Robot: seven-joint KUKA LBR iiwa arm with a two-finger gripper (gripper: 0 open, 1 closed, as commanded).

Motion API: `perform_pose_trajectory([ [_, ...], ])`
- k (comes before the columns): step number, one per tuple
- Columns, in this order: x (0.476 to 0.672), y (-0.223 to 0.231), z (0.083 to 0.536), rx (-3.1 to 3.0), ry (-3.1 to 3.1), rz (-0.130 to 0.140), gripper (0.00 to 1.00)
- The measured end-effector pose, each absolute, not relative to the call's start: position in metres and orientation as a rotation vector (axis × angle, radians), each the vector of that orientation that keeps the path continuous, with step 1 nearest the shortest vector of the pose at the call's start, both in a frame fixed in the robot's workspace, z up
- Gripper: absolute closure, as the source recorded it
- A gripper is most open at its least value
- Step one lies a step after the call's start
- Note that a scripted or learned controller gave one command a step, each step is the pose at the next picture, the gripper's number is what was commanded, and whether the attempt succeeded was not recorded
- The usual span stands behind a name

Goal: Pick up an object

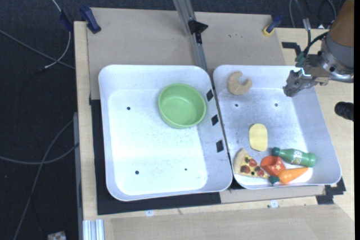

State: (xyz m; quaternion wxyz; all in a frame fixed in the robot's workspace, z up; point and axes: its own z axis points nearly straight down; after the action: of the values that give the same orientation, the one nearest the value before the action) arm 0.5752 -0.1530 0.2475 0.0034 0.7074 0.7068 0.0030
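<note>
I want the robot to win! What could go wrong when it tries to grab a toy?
1. The pizza slice, red pepper, carrot and green bottle are crammed together in one corner of the right bin, so the gripper might bump several and grab none.
2. They sit against the bin's wall, leaving little room.

One fixed camera, mounted high above the bench (140,36), looks down at a slant from a moderate distance, taking in both white bins: the left bin (112,121) toward nine o'clock, the right bin (320,121) toward three o'clock, where the arm (337,56) enters.
</note>
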Motion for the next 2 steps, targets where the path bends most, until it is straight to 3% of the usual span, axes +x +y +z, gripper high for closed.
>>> perform_pose_trajectory([
  [1,0.576,-0.153,0.259,2.218,2.22,0.005,1.0],
  [2,0.584,-0.101,0.246,2.223,2.235,-0.003,1.0],
])
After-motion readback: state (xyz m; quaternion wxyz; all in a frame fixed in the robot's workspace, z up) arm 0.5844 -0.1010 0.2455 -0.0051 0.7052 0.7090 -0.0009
